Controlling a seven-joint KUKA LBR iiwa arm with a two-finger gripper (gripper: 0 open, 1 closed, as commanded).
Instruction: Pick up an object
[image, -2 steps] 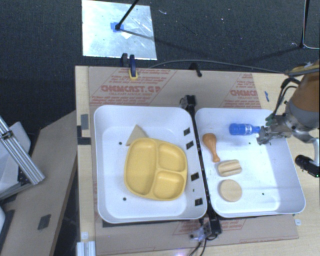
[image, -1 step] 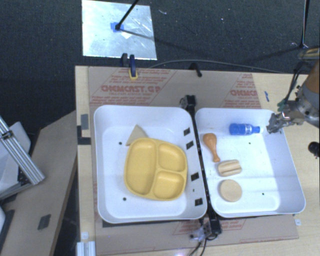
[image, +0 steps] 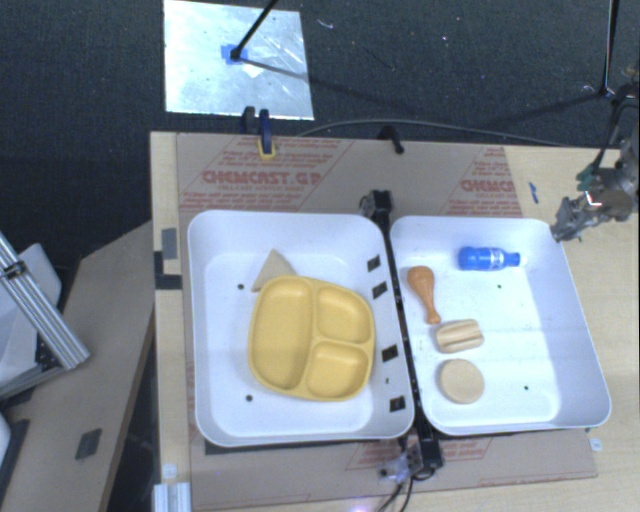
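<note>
Nearest me, low in the right bin (image: 575, 330), I see a round tan disc (image: 461, 381), with a short wooden block (image: 459, 335) just above it. Further up lies a wooden peg (image: 424, 291) near the divider, and a blue bottle (image: 488, 259) on its side toward the bin's far edge. The left bin (image: 215, 300) bears a yellow divided tray (image: 311, 339) with a tan wedge (image: 272, 269) at its upper left corner. The gripper (image: 578, 212) sits at the frame's right edge, outside the bin's far corner; I cannot tell its state.
</note>
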